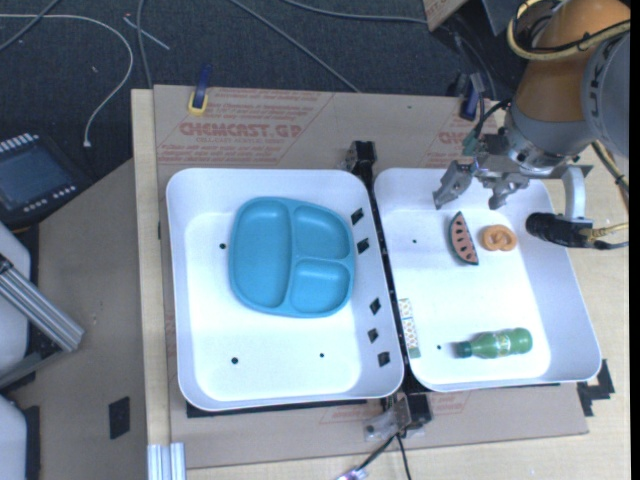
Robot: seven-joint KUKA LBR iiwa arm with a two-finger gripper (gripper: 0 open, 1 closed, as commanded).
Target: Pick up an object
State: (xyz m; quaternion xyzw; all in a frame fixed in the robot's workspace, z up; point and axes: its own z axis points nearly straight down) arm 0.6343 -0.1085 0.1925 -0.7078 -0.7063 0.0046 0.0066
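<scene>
Dark carpet strewn with thin white cables surrounds a cardboard-topped bench (300, 118) that carries two shallow white bins side by side. Seen from the camera view, the left bin (200, 358) holds a light blue plastic plate with three compartments (292, 256), lying flat near the bin's middle. The right bin (540, 298) holds three small things: a brown, crescent-shaped slice with dark seeds (463, 238) and a small orange ring-shaped piece (498, 237) lie just beside each other near the far edge, while a green plastic bottle (497, 344) lies on its side near the near edge, well apart from them. The two-finger gripper (470, 194) hangs over the right bin's far edge, fingers spread apart with nothing between them, just above the brown slice. A row of small black clips (372, 298) runs along the edge between the bins.
</scene>
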